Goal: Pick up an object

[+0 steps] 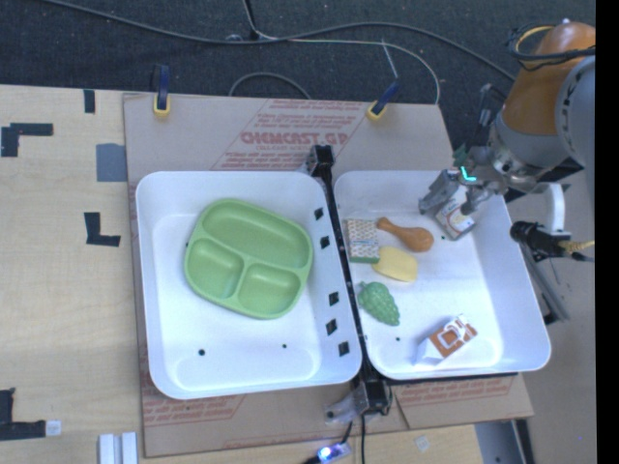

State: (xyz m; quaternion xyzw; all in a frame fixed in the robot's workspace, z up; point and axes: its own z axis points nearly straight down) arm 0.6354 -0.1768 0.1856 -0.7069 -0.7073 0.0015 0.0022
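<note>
My gripper [448,206] hangs over the far right part of the right bin [513,288], just right of a brown drumstick [406,234]. Nothing shows between its fingers. Below the drumstick lies a yellow lump [397,265], and to its left a small checked packet [363,241]. A green leafy piece [380,303] rests near the bin's left wall. An orange and white carton [450,338] lies near the front right corner. The left bin [164,336] holds a green divided plate [250,257].
Both bins sit on a cardboard sheet [290,133] held by two clamps at the back. Black clips run along the divider between the bins [334,278]. Cables cross the dark floor behind the bench.
</note>
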